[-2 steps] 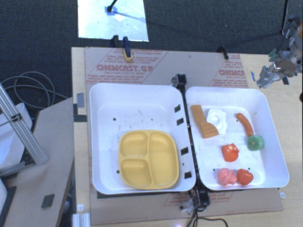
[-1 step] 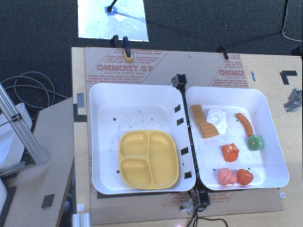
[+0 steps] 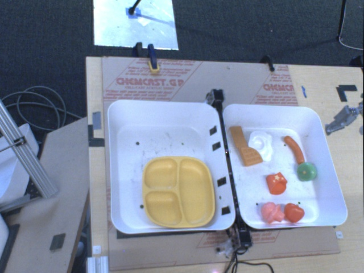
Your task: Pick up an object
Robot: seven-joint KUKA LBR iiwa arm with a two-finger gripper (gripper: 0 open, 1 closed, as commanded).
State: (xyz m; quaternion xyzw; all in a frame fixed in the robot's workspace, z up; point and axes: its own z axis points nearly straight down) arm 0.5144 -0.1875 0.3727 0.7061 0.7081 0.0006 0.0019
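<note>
The right bin (image 3: 327, 152) holds several small toys. A tan wedge (image 3: 244, 147) lies beside a white lump (image 3: 260, 144) at the bin's far left. An orange sausage shape (image 3: 294, 149) sits to their right, with a green ball (image 3: 307, 171) just below its end. A red-orange piece (image 3: 276, 183) rests mid-bin. A pink piece (image 3: 272, 211) and a red piece (image 3: 293, 212) lie side by side near the front wall. My gripper (image 3: 343, 119) shows as a grey metal part at the view's right edge, outside the right bin and apart from every toy.
The left bin (image 3: 125, 152) holds a yellow divided plate (image 3: 178, 191) at its front right. Black clips line the wall shared by the bins (image 3: 222, 164). A shiny metal sheet (image 3: 135, 16) lies on the floor beyond the bench. Cables lie to the left.
</note>
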